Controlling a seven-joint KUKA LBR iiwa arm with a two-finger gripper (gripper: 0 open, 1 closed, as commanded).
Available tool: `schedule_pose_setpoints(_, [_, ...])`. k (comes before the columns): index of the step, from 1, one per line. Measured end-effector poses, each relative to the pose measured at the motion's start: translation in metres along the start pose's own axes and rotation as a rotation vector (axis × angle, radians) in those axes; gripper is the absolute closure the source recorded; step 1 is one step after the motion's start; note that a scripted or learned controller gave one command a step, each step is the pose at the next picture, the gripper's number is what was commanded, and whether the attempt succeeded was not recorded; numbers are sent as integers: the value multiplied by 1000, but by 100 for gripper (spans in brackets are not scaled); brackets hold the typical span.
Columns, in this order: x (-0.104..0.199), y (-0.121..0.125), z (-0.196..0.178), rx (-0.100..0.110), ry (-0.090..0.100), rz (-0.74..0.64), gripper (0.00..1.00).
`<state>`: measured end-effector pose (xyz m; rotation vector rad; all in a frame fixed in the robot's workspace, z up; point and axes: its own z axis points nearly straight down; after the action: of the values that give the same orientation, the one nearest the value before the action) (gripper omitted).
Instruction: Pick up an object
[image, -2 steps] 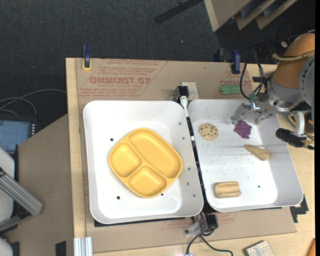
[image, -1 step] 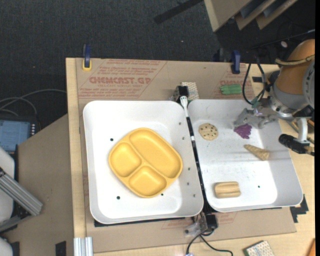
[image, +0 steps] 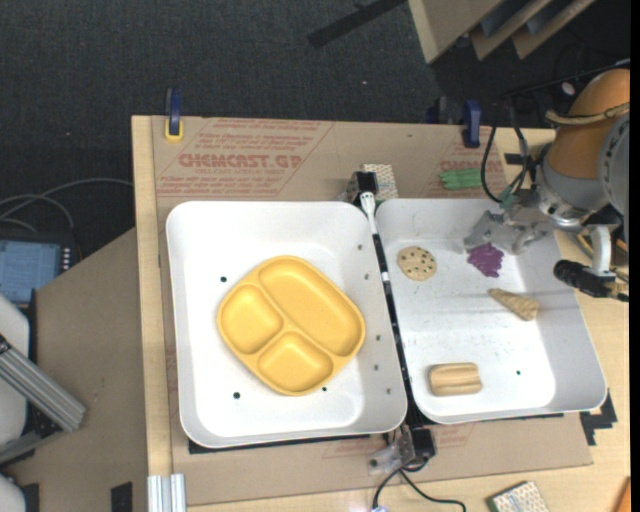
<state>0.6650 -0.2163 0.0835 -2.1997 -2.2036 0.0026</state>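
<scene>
Noted on the surface (image: 240, 150): two shallow white bins side by side, resting on a brown cardboard sheet printed in red lettering. Left bin (image: 200, 390) found holding a yellow divided plate (image: 290, 323) with three compartments, lying flat and turned at an angle, roughly central. Right bin (image: 560, 385) found holding four small items, all apart from one another: a round cookie with dark chips (image: 416, 263) near the wall shared with the left bin; a purple clump (image: 486, 259) toward the far side; a tan cone-shaped piece (image: 514, 303) lying on its side near the middle; a tan bread-roll-shaped item (image: 455, 379) near the front. Grey arm with orange band (image: 590, 150) seen reaching in from the right, over the far right corner of the right bin. Pincer (image: 497, 232) positioned low over the far part of the right bin, just above and beside the purple clump, tips at or very near its upper edge; contact not confirmed. Fingers (image: 482, 236) appear spread, with nothing visible between them; no item observed lifted. Blue clamps (image: 174, 112) noted at the far edge of the surface, a small green item (image: 460, 180) lying on the cardboard beyond the right bin.
</scene>
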Motion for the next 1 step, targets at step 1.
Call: schedule_pose_setpoints(1, [0, 0, 0, -1, 1, -1, 0])
